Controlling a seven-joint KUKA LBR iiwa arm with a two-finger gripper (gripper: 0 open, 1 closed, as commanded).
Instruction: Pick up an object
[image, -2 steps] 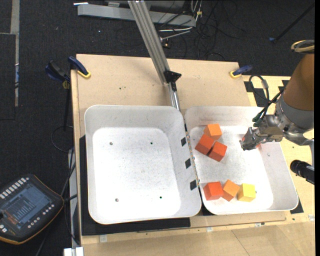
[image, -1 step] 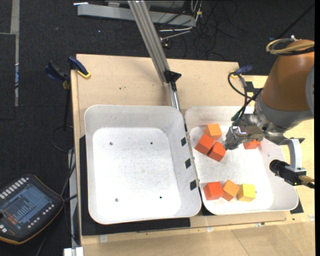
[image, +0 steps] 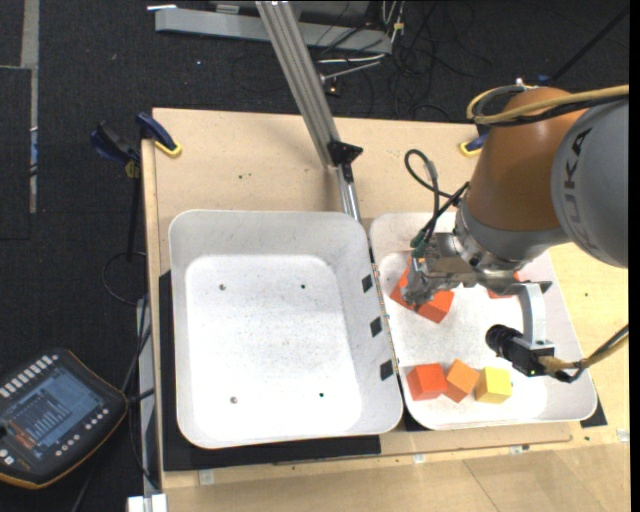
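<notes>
White plastic, two shallow bins — the right bin (image: 560, 405) holds, nearer the camera than the gripper (image: 428, 285), a red-orange cube (image: 427, 381), an orange cube (image: 462, 379) and a yellow cube (image: 496, 384) in a row. Under the gripper — a red-orange block (image: 433, 305), tilted; grip state, cannot tell. The left bin (image: 200, 240) lies beside.

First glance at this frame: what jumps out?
The big grey and orange arm reaching in from the right, its gripper low over an orange-red block in the right bin. Next, three blocks in a row near that bin's front edge: red-orange, orange, yellow.
</notes>
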